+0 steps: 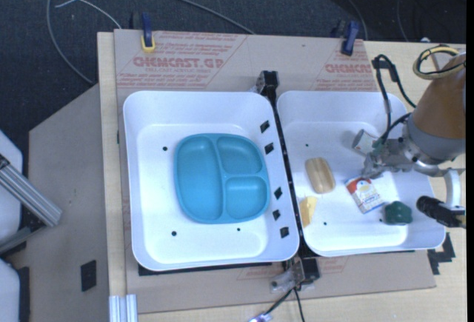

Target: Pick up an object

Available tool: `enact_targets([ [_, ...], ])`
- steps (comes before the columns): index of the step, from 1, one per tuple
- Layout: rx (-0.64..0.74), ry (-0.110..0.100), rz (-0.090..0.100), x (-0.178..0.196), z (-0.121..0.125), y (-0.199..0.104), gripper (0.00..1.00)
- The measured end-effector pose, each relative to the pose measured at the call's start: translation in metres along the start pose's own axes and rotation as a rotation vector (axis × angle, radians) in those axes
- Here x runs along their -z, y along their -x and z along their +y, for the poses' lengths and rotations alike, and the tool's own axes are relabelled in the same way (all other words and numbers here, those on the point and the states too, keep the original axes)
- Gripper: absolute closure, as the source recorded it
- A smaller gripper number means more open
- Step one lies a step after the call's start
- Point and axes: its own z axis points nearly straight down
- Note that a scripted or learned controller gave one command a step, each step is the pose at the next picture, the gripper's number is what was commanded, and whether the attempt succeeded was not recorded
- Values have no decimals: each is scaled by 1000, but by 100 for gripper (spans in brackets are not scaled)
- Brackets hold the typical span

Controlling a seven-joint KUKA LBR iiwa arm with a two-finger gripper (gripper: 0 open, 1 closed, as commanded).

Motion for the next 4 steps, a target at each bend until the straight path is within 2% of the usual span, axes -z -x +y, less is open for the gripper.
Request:
enact_targets([
  [1, 0, -7, -4, 43, 0, 0, 100],
  [2, 0, -4, -5, 105, 9, 4, 100],
  [3, 0, -4, -5, 164, 4, 7, 100],
  [4, 5, -12, 1, 157, 19, -52, 100],
])
